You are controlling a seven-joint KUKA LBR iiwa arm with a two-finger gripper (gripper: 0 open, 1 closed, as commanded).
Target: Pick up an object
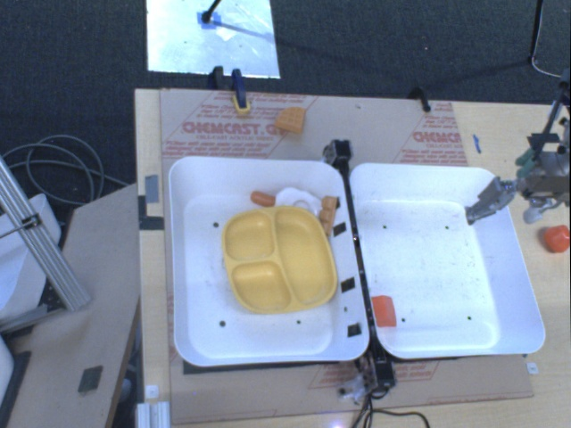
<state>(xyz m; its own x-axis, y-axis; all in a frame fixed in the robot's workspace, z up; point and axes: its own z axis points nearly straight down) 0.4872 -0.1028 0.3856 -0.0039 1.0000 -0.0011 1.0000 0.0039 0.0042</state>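
- Your hand (486, 205) hangs over the right bin's (446, 341) far right rim; grip state cannot be judged.
- Nearest target: the orange block (383, 310), lying in that bin's near-left corner.
- Expect a diagonal reach, leftward and toward the near edge.

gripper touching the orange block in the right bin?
Apart. The camera view shows the gripper at the right bin's upper right, the orange block at its lower left, bare floor between.

2 white bins (268, 350) on bench (384, 123)
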